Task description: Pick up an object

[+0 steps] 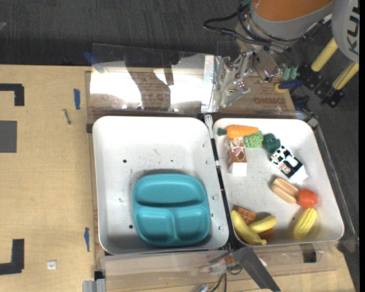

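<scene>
My gripper (232, 85) hangs high over the back edge where the two bins meet, open, with nothing between its fingers. Below it, the right bin (325, 171) holds toy foods. An orange carrot (242, 131) and a green broccoli piece (263, 140) lie at the bin's back left. A brown and white carton (236, 154) sits beside them. A black and white spotted block (286, 161) lies mid-bin. A sausage (283, 190), a red tomato (307, 198), a yellow corn cob (305, 222) and a banana (251, 228) lie toward the front.
The left bin (114, 142) holds a teal divided tray (171, 210) in its front half. A clear plastic sheet (148, 85) lies behind the bins. A central wall (217, 171) separates the bins. The orange-banded arm (285, 11) enters at the top right.
</scene>
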Tool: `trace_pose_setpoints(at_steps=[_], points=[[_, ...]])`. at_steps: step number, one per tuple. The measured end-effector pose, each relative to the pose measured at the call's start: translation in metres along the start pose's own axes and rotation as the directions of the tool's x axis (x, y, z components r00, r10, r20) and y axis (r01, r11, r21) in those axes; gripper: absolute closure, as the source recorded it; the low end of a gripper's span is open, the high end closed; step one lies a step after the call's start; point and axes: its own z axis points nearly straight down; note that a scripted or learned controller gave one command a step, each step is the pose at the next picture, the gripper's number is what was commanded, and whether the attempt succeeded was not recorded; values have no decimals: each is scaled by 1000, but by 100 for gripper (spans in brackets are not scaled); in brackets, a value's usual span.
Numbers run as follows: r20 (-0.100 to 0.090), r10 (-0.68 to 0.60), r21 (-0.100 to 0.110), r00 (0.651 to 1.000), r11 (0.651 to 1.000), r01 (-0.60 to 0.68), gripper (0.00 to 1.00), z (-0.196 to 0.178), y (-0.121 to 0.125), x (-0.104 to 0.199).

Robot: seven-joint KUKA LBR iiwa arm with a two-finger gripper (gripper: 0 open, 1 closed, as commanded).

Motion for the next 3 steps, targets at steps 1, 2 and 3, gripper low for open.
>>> trace_pose_setpoints(at_steps=[1, 2, 3], points=[[8, 3, 1, 1000, 1000, -3, 100, -10, -1, -2], [20, 5, 1, 1000, 1000, -5, 100, -23, -1, -3], [33, 7, 2, 999, 1000, -7, 100, -35, -1, -5]])
